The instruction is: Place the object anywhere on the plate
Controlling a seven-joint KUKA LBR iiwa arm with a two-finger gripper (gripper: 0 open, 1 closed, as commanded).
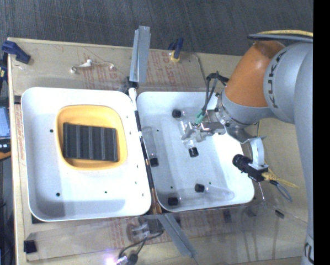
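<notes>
A yellow, rounded-square plate point(90, 115) lies in the left bin point(38, 192), and a dark grey ridged rectangle point(91, 142) covers its middle. My gripper point(190, 137) hangs over the centre of the right bin point(231, 195), pointing left and down. A small black object point(193, 152) sits on the bin floor just below the fingertips, apart from them as far as I can tell. Nothing shows between the fingers. The metal parts blend with the white floor, so their spread is unclear.
Other small black pieces lie in the right bin at the top point(176, 114), the bottom middle point(199, 188) and the bottom left corner point(172, 201). A clear plastic piece point(222, 192) rests near the front wall. A black knob point(243, 163) sticks out by the arm.
</notes>
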